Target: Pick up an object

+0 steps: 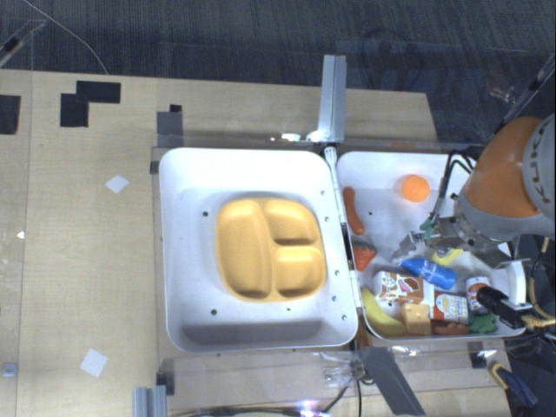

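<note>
1. Gripper (427, 243) hangs low in the right bin (382, 170), at its right side; whether it grasps anything cannot be told, as the wrist covers it.
2. Nearest lie the carton (404, 288), banana (379, 311) and yellow block (417, 320), toward the near rim.
3. Just beside the gripper, on its near side, lies the blue bottle (430, 273), its long axis running left to right.
4. Farther off sits the orange ball (415, 188); the carrot (353, 213) lies along the left wall.
5. Left bin (182, 233) bears a yellow tray (268, 248).
6. Judged likeliest target: the bottle, being closest.
</note>
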Action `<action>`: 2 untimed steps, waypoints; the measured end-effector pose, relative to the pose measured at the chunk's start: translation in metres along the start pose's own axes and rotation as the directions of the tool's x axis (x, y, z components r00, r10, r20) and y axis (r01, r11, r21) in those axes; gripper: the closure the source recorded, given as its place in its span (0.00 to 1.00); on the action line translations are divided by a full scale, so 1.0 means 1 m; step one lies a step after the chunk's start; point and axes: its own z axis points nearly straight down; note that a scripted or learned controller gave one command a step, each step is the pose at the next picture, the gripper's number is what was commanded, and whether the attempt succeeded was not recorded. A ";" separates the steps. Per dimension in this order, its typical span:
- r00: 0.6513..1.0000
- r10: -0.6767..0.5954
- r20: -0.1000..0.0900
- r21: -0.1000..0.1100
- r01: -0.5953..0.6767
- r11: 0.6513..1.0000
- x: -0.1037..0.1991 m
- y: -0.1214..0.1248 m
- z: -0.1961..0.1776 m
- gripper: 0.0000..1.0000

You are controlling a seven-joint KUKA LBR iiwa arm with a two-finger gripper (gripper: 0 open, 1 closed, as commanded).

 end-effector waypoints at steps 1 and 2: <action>1.000 -0.021 0.001 -0.003 0.021 1.000 -0.055 0.079 0.032 0.00; 0.904 -0.427 0.002 -0.004 0.427 0.904 -0.037 0.077 0.031 0.00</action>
